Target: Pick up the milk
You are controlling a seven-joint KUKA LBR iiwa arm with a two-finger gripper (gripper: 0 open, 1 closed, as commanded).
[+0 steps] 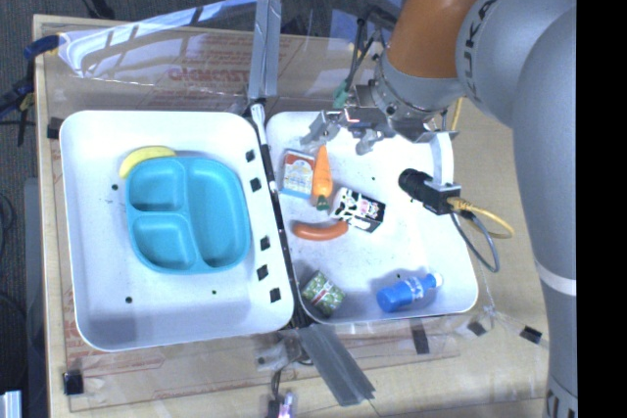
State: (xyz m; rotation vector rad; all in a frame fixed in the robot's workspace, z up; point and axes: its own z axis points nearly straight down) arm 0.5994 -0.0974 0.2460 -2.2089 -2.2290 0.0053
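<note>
The arm is reaching in from the right and hanging its gripper [341, 130] over the far end of the right bin [460, 255], with its fingers showing spread apart and nothing between them. The milk [358, 209], a small black-and-white carton, is lying flat near the middle of that bin, toward the near side and a touch to the right of the gripper, so the coming move is looking like a short travel nearward and slightly rightward before any descent. The carton's long axis is running from upper left to lower right, slanting across the bin, and I am judging that the fingers would need to straddle its short sides, across that slant. Crowding is making this awkward: a carrot [321, 177] is standing just left of the carton's far corner, a sausage [319, 230] is lying just beside its near-left edge, and a small box [297, 173] is sitting further left. A blue bottle [406, 292] and a green packet [321, 292] are resting well apart along the near wall. In the left bin [93, 210] a blue tray [188, 214] is covering most of a banana [145, 157].
</note>
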